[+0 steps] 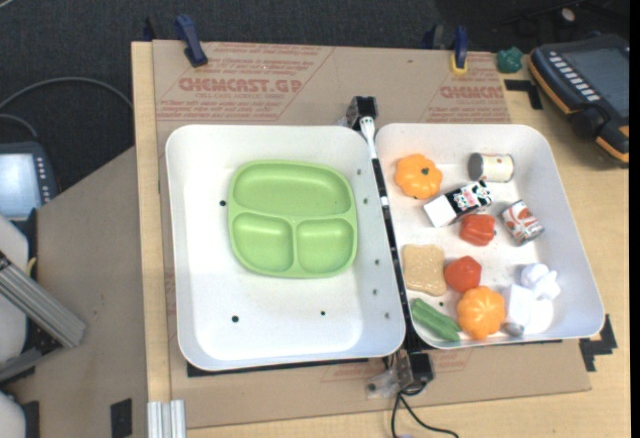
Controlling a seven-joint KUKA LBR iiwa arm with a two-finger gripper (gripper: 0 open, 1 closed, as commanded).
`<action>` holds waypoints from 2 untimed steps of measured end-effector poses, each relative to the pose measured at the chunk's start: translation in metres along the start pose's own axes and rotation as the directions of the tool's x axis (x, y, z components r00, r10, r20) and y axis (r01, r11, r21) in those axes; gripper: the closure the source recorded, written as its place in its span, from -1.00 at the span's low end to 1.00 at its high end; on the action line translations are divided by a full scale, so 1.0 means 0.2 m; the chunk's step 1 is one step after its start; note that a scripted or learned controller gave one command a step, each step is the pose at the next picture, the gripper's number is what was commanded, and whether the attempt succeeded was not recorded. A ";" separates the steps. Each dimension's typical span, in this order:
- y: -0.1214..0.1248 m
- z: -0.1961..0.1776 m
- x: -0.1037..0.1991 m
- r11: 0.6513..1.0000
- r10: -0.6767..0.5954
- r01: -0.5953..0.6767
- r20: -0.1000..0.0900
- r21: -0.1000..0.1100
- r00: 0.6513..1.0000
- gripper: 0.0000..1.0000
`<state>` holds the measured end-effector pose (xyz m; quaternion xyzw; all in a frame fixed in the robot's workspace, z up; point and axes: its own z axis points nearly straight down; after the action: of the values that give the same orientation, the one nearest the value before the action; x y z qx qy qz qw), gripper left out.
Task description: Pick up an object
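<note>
The right white bin (548,178) holds several toy foods. An orange pumpkin (417,175) sits at its back left, with a small grey-and-white can (492,166) to its right. A black-and-white carton (458,203), a red pepper (477,228) and a red-and-white can (521,222) lie mid-bin. Toward the front are a bread slice (424,269), a red tomato (462,273), an orange (481,311), a green cucumber (434,319) and white pieces (535,294).
The left white bin (195,226) holds a green divided plate (293,218). Both bins rest on a cardboard sheet (250,81) held by clamps (190,39) at the back. A pendant (585,86) lies on the bench at the far right.
</note>
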<state>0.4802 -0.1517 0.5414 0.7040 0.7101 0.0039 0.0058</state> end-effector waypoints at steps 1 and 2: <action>-0.02 0.85 0.46 0.999 0.000 0.000 -0.008 0.032 1.000 1.00; -0.03 1.53 1.20 1.000 -0.006 0.006 -0.006 0.028 1.000 1.00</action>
<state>0.4767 0.0865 0.2344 0.7020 0.7121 -0.0041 -0.0063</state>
